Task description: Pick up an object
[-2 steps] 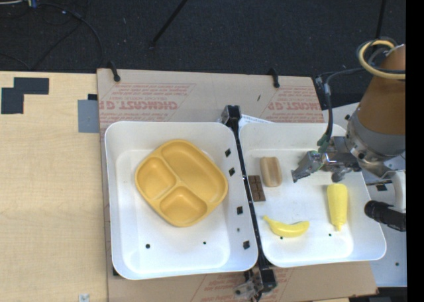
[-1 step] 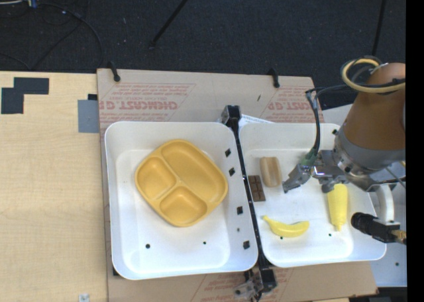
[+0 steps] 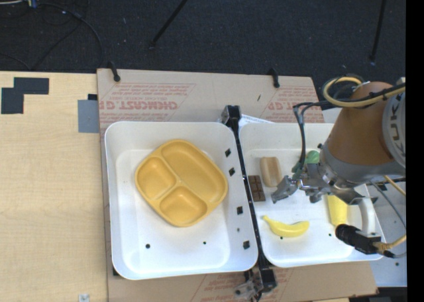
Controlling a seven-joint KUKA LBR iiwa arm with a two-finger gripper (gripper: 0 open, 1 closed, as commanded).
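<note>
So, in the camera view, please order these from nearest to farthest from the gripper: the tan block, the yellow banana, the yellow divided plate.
From the gripper:
1. The tan rectangular block, just up-left of it in the right bin.
2. The yellow plastic banana, below it in the same bin, only slightly farther than the block.
3. The yellow divided plate, far to its left in the left bin.

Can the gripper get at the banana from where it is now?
Probably yes. The banana lies alone on the right bin's floor, just below the gripper, nothing covering it.
</note>
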